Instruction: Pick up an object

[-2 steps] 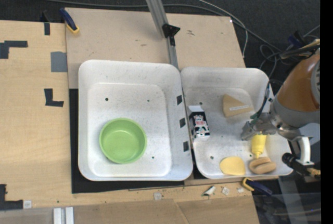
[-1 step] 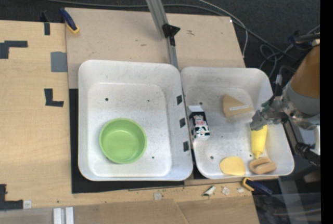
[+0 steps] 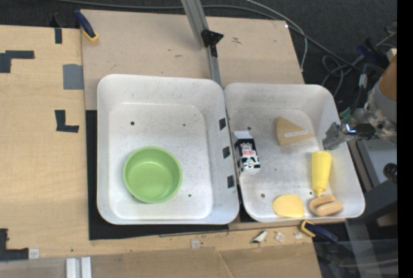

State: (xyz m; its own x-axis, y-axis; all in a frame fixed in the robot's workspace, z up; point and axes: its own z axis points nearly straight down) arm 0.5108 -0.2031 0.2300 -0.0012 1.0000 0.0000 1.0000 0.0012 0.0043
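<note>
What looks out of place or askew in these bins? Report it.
Nothing looks spilled or damaged. The green bowl sits upright in the left bin. The small black-and-white carton lies hard against the right bin's left wall, awkward for the gripper.

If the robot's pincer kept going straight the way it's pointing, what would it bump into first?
Probably the tan wedge. The pincer sits at the right bin's right rim, pointing left into it, and the wedge lies nearest in that line. Height is hard to judge, so it might pass above.
</note>
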